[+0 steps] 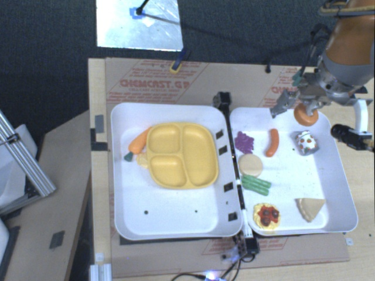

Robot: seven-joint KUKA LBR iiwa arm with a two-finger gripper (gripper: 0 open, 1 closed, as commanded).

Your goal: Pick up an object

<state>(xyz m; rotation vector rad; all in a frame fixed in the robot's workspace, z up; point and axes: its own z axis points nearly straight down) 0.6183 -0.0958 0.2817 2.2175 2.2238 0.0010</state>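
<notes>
The gripper (297,101), finger state impossible to tell, hovers beside a round orange toy (306,115); a red sausage (272,142) lies below-left

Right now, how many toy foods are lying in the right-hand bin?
8: purple grapes, sausage, orange piece at the back by the gripper, speckled piece, round bun, green beans, pizza, wedge. The arm may hide more.

Bare floor lies open at the right bin's (345,206) centre-right, while sausage (272,142), round cracker (251,165) and green beans (256,184) crowd its left side.
</notes>
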